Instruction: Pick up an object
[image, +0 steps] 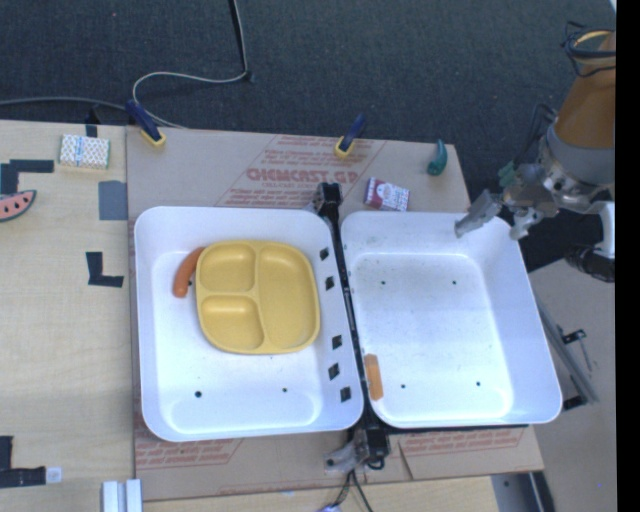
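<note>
A yellow divided plate (258, 296) lies in the left bin (170, 400). An orange sausage-shaped piece (185, 272) rests against the plate's left edge. A smaller orange piece (373, 377) sits in the right bin (500, 330), tight against its left wall near the front. My gripper (495, 226) hangs over the far right corner of the right bin, open, with nothing between its fingers. It is well apart from both orange pieces and the plate.
A red and white packet (385, 194) lies on the cardboard behind the bins. Clamps (350, 135) hold the cardboard's far edge, with a green one (437, 157) near the arm. A cable (200, 75) loops at the back.
</note>
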